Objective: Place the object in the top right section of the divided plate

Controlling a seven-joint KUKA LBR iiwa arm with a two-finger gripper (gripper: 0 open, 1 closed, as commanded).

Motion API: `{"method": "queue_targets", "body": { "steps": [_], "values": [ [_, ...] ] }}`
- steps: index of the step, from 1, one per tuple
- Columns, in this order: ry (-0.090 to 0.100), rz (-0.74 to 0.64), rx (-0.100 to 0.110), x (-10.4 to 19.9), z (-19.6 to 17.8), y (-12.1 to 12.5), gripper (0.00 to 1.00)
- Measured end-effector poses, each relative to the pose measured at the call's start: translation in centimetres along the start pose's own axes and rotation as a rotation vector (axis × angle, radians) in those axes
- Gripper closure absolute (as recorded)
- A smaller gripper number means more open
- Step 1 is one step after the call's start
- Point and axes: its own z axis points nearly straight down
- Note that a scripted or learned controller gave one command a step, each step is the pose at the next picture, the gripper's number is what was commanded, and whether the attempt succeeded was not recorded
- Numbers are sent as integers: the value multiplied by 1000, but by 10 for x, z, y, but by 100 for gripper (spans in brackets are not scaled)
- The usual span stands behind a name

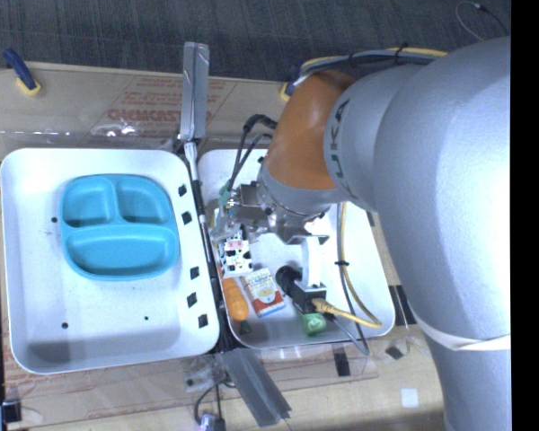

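Evidently little of the task is done: the blue divided plate (119,225) lies bare in the left bin (36,330), its top right section unfilled. The gripper (236,212) is lowered over the right bin (377,317), where the object must be picked from; which one cannot be told. An orange item (238,300), a small box (263,292) and a green piece (315,324) are crowded there, beside the dividing wall.

Divided plate (119,224) lying unobstructed in left bin (27,268), right bin (375,308) crowded by arm (341,160) and clutter
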Motion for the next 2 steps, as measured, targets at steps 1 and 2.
{"method": "queue_targets", "body": {
  "steps": [1, 2],
  "values": [
    [-1, -257, -5, 52, -11, 50, 100],
    [-1, -257, -5, 52, -11, 50, 0]
  ]
}}
